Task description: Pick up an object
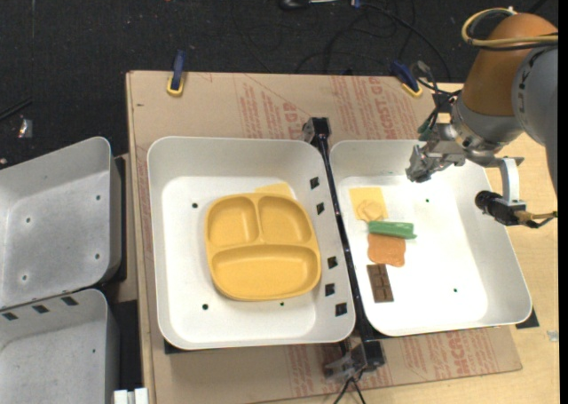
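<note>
My gripper (421,169) hangs over the back of the right bin (497,296), up and to the right of the small objects lying there. Those objects sit along the bin's left side: a yellow flat piece (366,202), a green stick (391,229) lying across an orange piece (387,251), and a brown bar (381,283) nearest the front. Nothing shows between the fingertips. From this angle the state of the gripper is unclear.
The left bin (177,171) holds a yellow divided tray (263,247) with a pale yellow piece (277,190) peeking out behind it. A black divider (333,216) runs between the bins. Spare white bins (53,216) lie at the left, off the bench.
</note>
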Controlling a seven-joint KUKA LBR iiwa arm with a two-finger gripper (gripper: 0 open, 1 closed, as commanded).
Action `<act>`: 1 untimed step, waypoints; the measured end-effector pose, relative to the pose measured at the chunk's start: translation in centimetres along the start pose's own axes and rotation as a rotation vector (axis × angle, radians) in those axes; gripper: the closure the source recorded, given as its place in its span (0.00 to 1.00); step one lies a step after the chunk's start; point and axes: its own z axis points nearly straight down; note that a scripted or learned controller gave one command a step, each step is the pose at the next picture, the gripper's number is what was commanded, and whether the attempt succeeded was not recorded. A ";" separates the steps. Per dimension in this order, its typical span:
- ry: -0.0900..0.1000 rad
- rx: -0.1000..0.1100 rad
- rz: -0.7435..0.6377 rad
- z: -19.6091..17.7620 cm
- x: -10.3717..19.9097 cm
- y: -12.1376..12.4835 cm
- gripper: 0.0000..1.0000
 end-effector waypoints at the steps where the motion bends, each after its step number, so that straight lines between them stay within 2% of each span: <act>1: 0.000 -0.001 -0.003 -6.2 0.1 -0.4 1.00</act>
